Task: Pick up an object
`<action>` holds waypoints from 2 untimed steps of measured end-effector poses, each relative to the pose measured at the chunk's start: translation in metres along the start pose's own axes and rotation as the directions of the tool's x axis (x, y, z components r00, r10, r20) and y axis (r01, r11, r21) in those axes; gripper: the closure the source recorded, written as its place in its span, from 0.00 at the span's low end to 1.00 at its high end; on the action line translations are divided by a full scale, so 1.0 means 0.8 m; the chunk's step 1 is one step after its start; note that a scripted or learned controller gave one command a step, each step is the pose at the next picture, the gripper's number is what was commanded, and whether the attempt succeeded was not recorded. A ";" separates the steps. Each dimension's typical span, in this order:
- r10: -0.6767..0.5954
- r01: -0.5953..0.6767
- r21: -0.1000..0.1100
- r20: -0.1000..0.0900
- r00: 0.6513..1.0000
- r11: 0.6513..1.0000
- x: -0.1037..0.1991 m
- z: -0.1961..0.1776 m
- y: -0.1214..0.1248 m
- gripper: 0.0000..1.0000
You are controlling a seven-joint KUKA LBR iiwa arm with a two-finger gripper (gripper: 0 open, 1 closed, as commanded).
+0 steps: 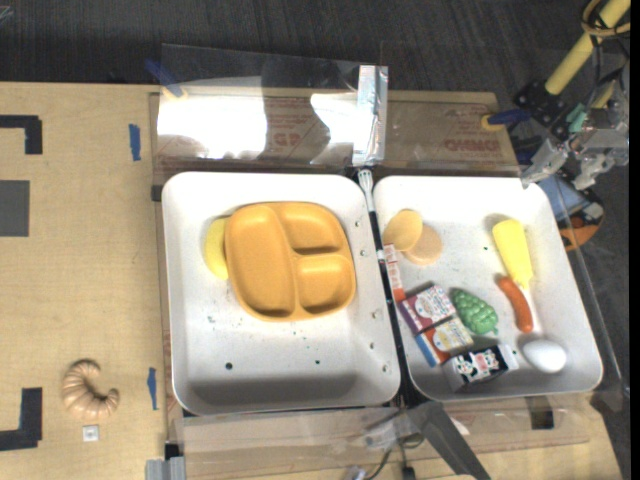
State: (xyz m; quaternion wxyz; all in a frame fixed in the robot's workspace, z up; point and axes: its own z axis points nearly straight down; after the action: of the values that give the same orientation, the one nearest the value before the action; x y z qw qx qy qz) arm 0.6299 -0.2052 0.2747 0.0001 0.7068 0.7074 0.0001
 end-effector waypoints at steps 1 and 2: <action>-0.001 0.001 0.008 -0.002 1.000 1.000 -0.023 0.130 -0.040 0.00; 0.003 -0.003 -0.005 -0.016 1.000 1.000 -0.006 0.224 -0.100 0.00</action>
State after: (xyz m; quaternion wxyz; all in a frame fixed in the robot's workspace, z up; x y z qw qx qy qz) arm 0.5501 -0.2104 0.0958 -0.0036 0.7077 0.7064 0.0074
